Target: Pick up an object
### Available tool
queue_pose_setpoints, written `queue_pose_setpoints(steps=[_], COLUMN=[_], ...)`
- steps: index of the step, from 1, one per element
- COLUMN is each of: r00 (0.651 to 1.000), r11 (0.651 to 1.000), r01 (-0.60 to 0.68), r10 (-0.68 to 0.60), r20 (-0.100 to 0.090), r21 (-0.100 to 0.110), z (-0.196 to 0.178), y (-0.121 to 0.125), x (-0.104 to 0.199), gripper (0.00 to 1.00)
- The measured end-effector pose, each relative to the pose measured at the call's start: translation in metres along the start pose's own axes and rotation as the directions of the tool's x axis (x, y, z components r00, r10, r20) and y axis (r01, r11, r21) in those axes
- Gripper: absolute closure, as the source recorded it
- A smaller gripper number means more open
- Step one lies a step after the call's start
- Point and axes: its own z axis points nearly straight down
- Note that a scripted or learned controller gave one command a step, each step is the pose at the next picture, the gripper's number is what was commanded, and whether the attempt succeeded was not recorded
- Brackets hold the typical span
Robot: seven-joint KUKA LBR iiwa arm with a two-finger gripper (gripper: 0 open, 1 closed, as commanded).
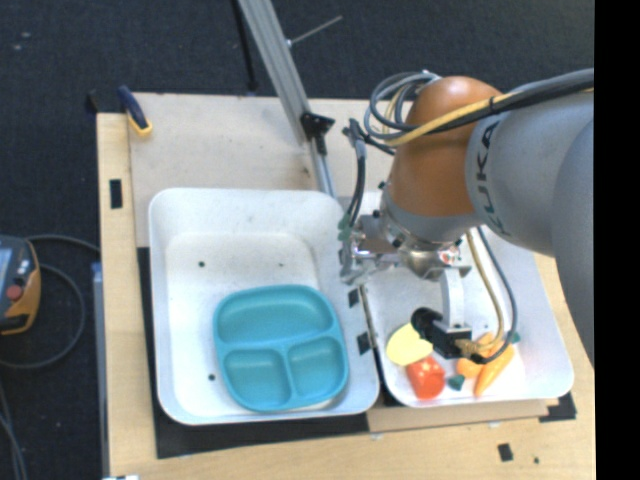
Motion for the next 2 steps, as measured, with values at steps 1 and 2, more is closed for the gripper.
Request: queue_pose_setpoints(steps=[1,2], r00=[1.000,1.000], r11=[1.000,1.000], r01=[0.002,-0.003], r10=[-0.002,0.003], r20=[-0.001,0.000], r21=[-0.003,-0.002], z=[-0.0146,-0.0138], y=[-0.0160,-0.0155], x=[0.0524,0.0495], gripper=[1.00,0.00])
